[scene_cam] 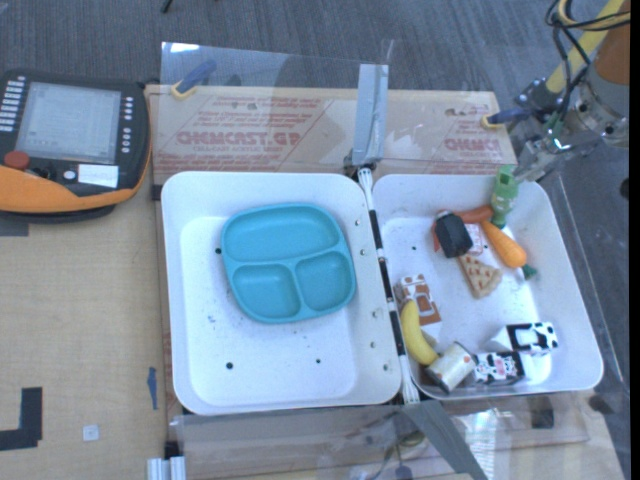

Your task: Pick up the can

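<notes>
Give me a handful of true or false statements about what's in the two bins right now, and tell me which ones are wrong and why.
1. The blue divided plate lies in the left bin. True.
2. The banana lies on the blue plate. False: it lies in the right bin, near the divider between the bins.
3. The can lies on its side near the right bin's front edge, beside the banana's lower end. True.
4. The green bottle is in the left bin. False: it is at the right bin's back edge.
5. The carrot lies in the right bin. True.
</notes>
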`<action>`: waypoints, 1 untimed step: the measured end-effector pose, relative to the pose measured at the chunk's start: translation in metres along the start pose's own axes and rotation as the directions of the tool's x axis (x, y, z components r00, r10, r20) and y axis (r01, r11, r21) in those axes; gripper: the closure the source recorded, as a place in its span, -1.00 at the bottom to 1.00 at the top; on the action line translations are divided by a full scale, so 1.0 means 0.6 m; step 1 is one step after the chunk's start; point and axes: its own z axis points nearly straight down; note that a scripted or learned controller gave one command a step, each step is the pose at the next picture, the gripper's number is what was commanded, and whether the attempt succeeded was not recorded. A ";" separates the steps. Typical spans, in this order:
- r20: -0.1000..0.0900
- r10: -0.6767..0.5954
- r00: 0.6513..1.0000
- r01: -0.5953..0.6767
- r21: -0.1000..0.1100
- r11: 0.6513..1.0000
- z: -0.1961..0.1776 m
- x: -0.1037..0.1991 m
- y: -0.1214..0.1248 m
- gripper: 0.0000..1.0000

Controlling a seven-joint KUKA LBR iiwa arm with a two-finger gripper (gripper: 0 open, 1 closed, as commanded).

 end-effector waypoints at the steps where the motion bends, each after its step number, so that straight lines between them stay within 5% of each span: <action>1: -0.003 0.027 1.000 -0.027 0.005 1.000 0.032 -0.012 -0.003 1.00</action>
